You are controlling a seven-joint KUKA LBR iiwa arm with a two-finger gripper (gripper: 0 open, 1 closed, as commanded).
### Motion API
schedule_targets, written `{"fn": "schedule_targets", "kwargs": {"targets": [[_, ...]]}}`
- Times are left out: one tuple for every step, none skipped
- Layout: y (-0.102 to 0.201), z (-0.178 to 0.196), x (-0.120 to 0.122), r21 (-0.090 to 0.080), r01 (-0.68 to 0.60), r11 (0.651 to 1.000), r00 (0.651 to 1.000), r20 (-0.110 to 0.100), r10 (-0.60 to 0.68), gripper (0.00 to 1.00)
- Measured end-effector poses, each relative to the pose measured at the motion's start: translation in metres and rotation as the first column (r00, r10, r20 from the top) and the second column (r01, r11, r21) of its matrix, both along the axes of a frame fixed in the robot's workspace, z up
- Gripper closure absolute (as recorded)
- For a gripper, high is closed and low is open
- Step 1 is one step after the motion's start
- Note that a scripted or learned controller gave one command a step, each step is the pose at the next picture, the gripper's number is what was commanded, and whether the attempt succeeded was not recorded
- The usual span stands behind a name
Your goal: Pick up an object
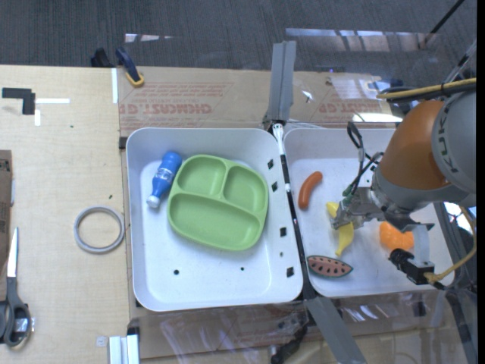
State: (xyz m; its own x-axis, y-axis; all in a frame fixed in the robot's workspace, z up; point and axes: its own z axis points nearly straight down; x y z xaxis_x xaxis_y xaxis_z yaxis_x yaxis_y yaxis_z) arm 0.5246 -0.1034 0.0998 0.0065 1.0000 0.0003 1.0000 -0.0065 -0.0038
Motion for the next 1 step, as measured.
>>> {"fn": "schedule_targets", "kwargs": {"targets": [[0.0604,0.0911,-0.0117,-0.001,-0.007,1.000,1.000,0.002,0.007,1.00]]}}
